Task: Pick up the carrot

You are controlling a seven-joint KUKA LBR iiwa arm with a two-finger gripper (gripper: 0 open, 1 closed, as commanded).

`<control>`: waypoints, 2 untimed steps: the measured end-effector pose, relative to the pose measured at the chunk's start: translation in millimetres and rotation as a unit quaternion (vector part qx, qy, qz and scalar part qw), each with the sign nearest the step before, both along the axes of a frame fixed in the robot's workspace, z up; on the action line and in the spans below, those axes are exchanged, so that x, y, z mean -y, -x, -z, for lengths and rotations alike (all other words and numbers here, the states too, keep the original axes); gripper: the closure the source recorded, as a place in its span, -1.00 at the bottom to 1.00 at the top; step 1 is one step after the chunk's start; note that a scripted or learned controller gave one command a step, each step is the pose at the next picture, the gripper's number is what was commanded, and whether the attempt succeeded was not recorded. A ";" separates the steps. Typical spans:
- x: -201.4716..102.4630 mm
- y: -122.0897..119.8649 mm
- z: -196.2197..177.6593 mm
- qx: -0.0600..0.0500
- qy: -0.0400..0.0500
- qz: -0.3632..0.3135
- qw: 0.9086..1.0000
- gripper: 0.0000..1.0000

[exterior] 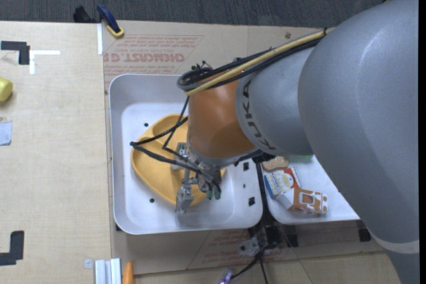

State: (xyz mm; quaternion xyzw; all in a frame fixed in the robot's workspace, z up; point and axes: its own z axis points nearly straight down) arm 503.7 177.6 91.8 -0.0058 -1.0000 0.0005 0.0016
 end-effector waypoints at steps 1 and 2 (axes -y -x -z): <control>0.6 3.5 -5.6 -0.007 0.002 -0.001 1.000 1.00; 16.1 24.7 -43.8 0.002 0.000 0.074 0.997 1.00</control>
